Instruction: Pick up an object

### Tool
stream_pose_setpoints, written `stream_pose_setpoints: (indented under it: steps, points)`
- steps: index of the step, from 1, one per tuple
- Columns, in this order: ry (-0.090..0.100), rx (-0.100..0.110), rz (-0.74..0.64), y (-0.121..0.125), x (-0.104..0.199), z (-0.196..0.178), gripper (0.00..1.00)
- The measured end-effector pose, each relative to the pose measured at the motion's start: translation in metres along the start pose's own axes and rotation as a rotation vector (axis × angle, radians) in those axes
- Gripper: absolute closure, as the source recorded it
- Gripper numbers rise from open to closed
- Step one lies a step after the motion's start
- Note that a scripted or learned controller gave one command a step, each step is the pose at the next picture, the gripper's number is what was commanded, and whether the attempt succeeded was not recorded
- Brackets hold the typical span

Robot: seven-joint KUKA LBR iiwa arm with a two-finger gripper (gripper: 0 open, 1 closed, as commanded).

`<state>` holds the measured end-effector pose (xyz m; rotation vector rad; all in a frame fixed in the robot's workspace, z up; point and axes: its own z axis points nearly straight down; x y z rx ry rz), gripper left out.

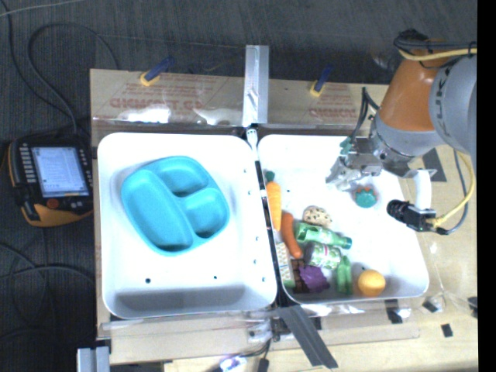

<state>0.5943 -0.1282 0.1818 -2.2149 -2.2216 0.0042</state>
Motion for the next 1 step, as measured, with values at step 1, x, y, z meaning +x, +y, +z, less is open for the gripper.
stream_pose_setpoints:
  steps: [1]
  points:
    - [-0.002,0.0,0.001,-0.0067,-0.0798,0.0615,0.0]
